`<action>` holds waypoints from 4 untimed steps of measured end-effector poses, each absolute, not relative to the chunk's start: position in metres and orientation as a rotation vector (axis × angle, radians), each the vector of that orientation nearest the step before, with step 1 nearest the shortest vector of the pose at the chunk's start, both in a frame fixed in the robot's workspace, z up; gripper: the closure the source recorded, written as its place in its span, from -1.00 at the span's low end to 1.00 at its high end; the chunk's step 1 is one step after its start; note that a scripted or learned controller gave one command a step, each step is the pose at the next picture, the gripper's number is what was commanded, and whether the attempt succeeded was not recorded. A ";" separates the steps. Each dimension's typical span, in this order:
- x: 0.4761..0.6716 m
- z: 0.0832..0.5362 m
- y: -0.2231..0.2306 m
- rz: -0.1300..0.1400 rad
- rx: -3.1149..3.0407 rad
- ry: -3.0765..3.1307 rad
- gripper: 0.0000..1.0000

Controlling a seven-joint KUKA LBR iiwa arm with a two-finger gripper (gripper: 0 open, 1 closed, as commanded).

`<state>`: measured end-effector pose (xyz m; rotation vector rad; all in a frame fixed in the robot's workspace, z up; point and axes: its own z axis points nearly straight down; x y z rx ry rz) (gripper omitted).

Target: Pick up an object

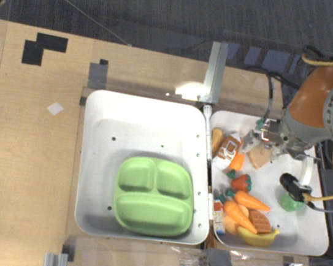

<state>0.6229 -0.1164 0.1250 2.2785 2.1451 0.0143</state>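
Note:
The right bin (318, 236) holds a pile of toy food. Orange carrots (243, 210) lie near its front, with a yellow banana (258, 236) and a brown waffle piece (259, 220) beside them. A red strawberry (241, 182) sits mid-bin, and a brown packet (228, 148) lies by a small orange piece (236, 162) at the back left. A tan wedge (259, 157) lies just under my gripper (264, 139), which hangs low over the back of this bin. Whether the wedge is touched is unclear. A green round item (291, 202) with a black top rests at the right.
The left bin (107, 114) contains a green divided plate (154, 195) toward its front. A metal post (216, 68) stands at the back between the two bins. The grey arm with its orange band (317, 99) and cables occupies the right bin's back right corner.

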 end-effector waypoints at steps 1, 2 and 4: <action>0.614 0.099 -0.102 0.003 2.078 2.306 -1.00; 0.617 0.111 -0.097 0.020 2.075 2.309 1.00; 0.664 0.186 -0.069 0.004 1.974 2.439 1.00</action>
